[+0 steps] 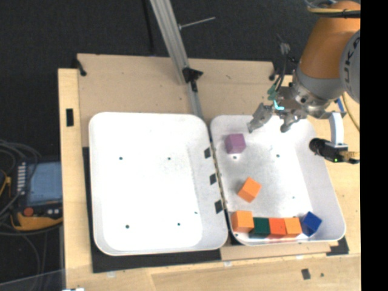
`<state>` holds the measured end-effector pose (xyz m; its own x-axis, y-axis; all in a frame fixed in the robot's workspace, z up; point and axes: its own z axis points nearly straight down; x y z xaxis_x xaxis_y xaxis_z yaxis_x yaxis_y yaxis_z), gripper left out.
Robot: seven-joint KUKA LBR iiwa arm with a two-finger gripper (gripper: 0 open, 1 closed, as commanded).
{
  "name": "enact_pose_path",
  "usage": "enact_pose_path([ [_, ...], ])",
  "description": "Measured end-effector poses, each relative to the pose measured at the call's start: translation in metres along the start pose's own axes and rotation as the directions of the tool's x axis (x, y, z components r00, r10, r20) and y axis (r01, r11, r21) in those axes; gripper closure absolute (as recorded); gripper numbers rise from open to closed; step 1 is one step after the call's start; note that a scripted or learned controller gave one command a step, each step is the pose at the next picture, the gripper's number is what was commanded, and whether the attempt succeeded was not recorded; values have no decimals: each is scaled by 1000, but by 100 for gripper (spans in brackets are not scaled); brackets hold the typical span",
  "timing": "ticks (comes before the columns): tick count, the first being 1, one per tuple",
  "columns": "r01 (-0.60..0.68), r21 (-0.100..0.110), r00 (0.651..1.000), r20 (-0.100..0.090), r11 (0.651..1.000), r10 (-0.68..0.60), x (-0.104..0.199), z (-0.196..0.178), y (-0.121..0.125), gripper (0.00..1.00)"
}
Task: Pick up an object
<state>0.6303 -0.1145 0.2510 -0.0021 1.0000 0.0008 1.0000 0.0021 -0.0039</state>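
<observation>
Right bin has seven little cubes: four orange, one purple, green, blue. Gripper hangs spread above it, pinching nothing.

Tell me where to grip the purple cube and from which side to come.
Grip the purple cube across two opposite flat sides, coming straight down from above. It sits apart from the other blocks, so both sides look free. The end effector is just to its upper right, with fingers spread.
</observation>
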Motion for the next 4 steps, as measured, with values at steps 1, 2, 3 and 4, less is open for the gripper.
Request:
enact_pose_path([
  [1, 1, -5, 1000, 0, 1000, -1, 0, -3, 1, 0],
  [2, 2, 0, 1000, 2, 1000, -2, 5, 46, 7, 0],
  [3, -2, 1, 1000, 2, 1000, 2, 6, 109, 6, 0],
  [4, -5, -4, 1000, 4, 1000, 5, 4, 156, 6, 0],
])
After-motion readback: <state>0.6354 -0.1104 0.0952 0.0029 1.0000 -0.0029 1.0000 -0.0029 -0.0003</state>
